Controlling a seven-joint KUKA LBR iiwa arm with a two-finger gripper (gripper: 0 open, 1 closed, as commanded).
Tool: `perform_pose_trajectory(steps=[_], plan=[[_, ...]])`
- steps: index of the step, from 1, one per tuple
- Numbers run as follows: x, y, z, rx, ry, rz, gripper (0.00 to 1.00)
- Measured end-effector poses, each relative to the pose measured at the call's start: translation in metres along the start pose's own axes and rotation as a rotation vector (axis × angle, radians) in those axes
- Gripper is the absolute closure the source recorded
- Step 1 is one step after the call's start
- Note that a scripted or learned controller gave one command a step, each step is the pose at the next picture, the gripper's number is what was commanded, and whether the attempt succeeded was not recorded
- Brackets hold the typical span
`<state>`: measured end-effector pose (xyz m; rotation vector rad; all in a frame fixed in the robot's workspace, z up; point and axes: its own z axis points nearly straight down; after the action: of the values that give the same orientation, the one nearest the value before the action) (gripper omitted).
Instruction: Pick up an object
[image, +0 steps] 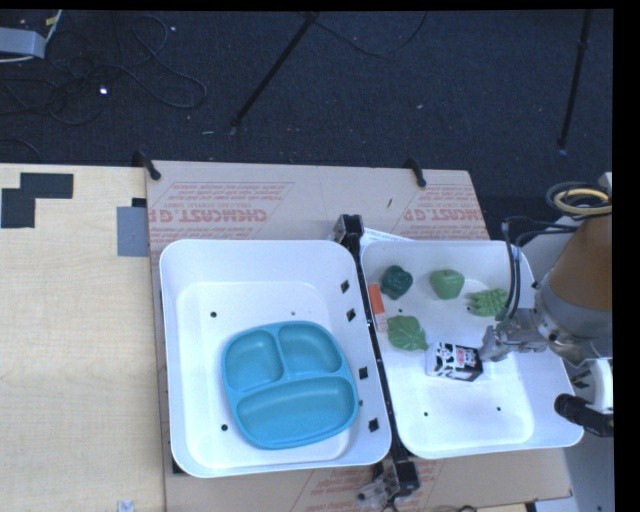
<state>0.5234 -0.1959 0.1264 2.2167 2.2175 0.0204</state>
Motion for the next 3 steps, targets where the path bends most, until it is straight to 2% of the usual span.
perform_pose_trajectory(steps=[1,2,3], plan=[[-0.005,-0.004,-0.061,0.012,-0.006,0.000,1.00],[-0.006,-0.003,-0.103,0.011,-0.006,-0.001,1.00],[0.046,0.008,-0.093,0.016,-0.002,-0.004,1.00]])
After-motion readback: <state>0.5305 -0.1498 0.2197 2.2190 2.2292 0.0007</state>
